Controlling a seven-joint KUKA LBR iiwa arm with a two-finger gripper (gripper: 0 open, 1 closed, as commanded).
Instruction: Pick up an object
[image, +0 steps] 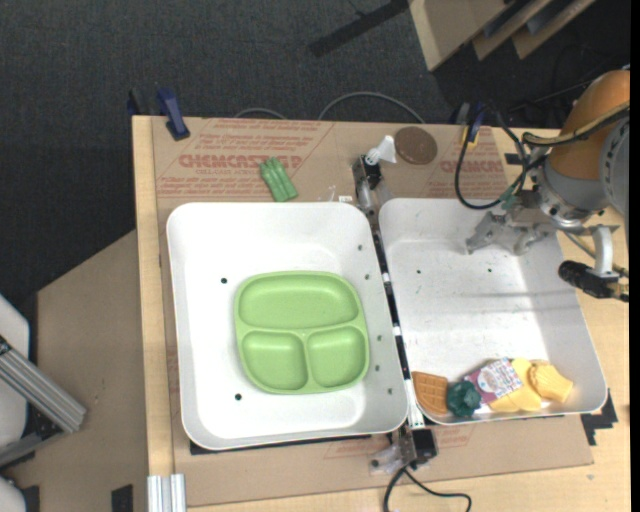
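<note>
Several small objects lie in the near corner of the right bin (480, 300): a brown wedge (430, 392), a dark green lump (462, 400), a pink and white packet (497, 378) and yellow pieces (538, 386). My gripper (497, 242) hangs over the far right part of that bin, well away from the pile. Its fingers stand open with nothing between them. The grey arm with its orange band (600, 105) comes in from the upper right.
A green three-compartment tray (300, 332) lies in the left bin (200, 260). Behind the bins, the bench carries a green clip (279, 180), a brown disc (415, 146), a blue clamp (172, 112) and cables (470, 170).
</note>
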